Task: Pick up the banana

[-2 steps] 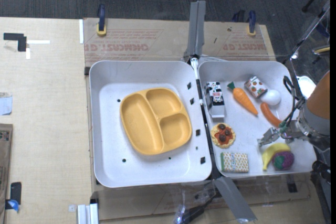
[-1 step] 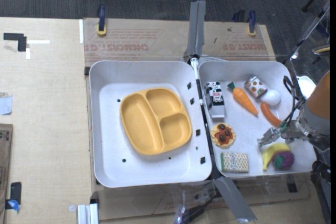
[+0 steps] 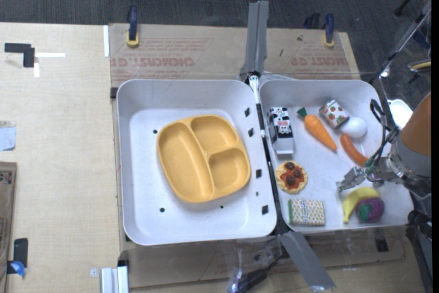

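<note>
Fig.: banana lay in right bin's front-right corner, touching a purple-green toy. Gripper hovered just above it w/ fingers spread, nothing between — you had it poised for descent, approx. centred.

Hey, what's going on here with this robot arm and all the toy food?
A robot arm reaches into the right bin, its claw hovering just above the banana, which lies near the bin's front beside a purple fruit. The banana hasn't been lifted. Carrots, an egg, a milk carton and crackers lie around it. The left bin holds a yellow divided plate.
</note>
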You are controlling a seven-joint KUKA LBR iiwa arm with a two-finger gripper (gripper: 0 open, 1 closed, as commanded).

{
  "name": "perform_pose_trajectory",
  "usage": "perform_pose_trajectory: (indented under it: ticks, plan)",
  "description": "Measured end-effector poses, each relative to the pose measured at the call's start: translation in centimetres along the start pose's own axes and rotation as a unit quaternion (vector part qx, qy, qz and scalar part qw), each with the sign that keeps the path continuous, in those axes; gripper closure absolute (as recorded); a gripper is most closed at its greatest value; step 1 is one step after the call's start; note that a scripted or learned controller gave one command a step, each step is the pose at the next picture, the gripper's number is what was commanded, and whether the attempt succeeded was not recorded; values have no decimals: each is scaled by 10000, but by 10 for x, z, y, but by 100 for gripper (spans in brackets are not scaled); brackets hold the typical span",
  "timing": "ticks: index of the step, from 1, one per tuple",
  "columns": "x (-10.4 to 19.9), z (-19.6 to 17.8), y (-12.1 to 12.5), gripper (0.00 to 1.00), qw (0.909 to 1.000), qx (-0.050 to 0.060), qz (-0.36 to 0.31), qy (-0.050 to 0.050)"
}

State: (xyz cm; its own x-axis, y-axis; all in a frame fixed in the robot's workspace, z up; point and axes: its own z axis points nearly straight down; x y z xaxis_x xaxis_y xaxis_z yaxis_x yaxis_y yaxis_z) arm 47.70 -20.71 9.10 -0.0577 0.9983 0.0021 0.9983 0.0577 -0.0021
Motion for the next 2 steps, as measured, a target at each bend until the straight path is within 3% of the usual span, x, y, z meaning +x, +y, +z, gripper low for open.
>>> perform_pose_trajectory:
  ticks: [2]
  plan:
    - [-1,0,0,0,9995,0,-303,-4]
